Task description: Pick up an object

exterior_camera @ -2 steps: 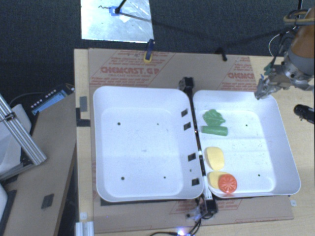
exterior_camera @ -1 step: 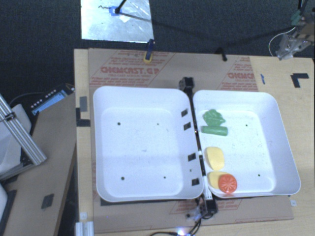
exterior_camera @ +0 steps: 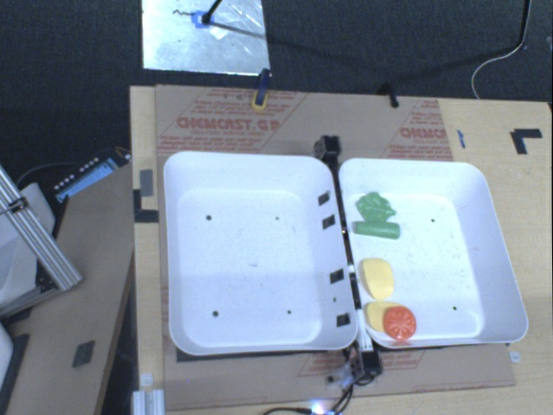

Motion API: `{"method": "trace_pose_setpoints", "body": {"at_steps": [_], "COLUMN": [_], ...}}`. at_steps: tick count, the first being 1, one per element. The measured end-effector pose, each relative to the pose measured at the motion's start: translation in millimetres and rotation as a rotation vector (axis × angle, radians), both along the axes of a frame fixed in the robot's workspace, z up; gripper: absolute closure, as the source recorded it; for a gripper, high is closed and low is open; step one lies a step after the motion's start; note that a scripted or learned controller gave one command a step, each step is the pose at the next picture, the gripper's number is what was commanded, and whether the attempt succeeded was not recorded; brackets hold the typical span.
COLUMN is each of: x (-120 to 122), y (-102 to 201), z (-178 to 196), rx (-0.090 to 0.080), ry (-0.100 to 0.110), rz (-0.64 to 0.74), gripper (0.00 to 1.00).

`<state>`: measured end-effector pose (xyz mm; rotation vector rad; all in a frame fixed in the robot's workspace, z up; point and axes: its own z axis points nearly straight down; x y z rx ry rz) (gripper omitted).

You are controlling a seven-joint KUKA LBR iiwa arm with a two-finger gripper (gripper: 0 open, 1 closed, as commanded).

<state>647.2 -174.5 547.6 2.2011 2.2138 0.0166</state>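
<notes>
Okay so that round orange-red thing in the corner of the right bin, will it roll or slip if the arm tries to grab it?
The orange-red disc looks flat rather than ball-shaped, so it probably won't roll. It appears to overlap a yellow piece, so it may sit slightly tilted and could slide off. It sits close to the right bin's front wall, which probably crowds any grab.

Dark blue-grey carpet floor [exterior_camera: 389, 24] around table. Shiny metal plate [exterior_camera: 205, 22] lies on floor at top, reflecting light. White cable [exterior_camera: 510, 54] curls at upper right. Tan table [exterior_camera: 527, 232] covered by printed cardboard sheet [exterior_camera: 233, 124]. Aluminium frame [exterior_camera: 34, 240] at left on second wooden surface [exterior_camera: 86, 258].
</notes>
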Motion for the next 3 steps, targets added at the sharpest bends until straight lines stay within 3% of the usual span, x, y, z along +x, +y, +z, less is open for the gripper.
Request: {"method": "trace_pose_setpoints", "body": {"at_steps": [1, 2, 3], "x": [-15.4, 23.1, 21.6], "y": [52.1, 75.3, 81.2], "z": [-121.0, -96.8, -95.0], "rx": [0.010, 0.005, 0.006], "ry": [0.031, 0.015, 0.017], "rz": [0.003, 0.002, -0.001], "gripper": [1.00, 1.00, 1.00]}}
